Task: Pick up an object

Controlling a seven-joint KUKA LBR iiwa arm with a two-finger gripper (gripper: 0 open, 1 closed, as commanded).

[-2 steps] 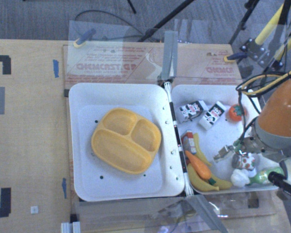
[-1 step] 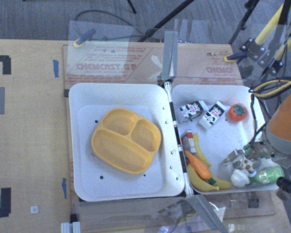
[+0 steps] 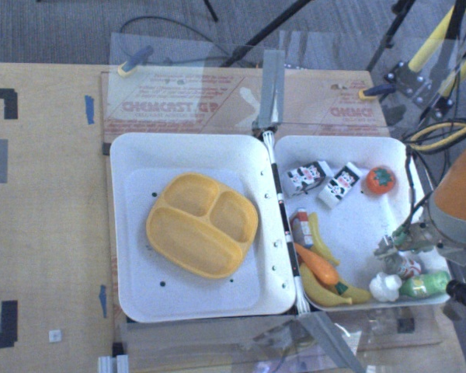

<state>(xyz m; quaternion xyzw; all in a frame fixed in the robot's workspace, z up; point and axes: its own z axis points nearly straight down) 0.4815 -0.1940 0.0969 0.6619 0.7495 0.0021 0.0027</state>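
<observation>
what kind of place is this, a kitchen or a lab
Most likely a robotics lab, not a kitchen: two white bins on a bench, toy food like a carrot and tomato, and tripod legs on carpet behind.

Matt yellow plastic tray (image 3: 203,224); smooth white plastic bins (image 3: 132,208); glossy toy tomato (image 3: 380,180)

We could not tell how the jaws stood; the arm (image 3: 460,200) was cut off at the right edge.
</observation>
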